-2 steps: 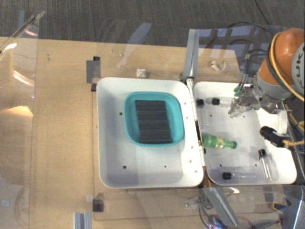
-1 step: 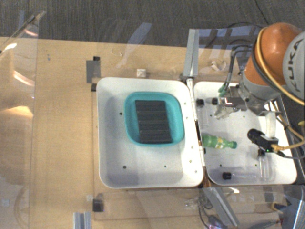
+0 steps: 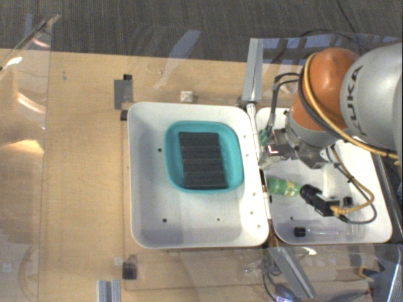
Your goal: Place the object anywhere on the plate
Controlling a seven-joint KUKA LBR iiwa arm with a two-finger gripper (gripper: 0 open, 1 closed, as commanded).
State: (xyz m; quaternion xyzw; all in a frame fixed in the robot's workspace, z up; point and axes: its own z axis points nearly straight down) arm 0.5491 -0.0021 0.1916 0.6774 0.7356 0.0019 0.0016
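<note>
Broadly, the worktop [image 3: 75, 168] carries two white bins side by side, and the grey arm [image 3: 371, 93] with its orange band hangs over the upper part of the right bin [image 3: 371, 225]. The left bin [image 3: 189, 225] holds a teal plate [image 3: 171, 150] towards its 12 o'clock end, with a dark ridged slab [image 3: 201, 160] lying flat across the plate's middle. The hand [image 3: 272, 148] sits low over the right bin, close against the wall the two bins share. Whether it is released or clenched I cannot tell from this angle, and nothing can be seen held in it.

The thing to be moved is probably the small green bottle-like object [image 3: 281, 187]. It lies on the right bin's floor near that same wall, just at 5 o'clock from the hand and apart from it. Its long axis runs roughly 9 to 3 o'clock. From the object the plate lies at about 10 o'clock, over the shared wall. So the coming move would likely be a short drop towards 5 o'clock, closing across the object's narrow width.
</note>
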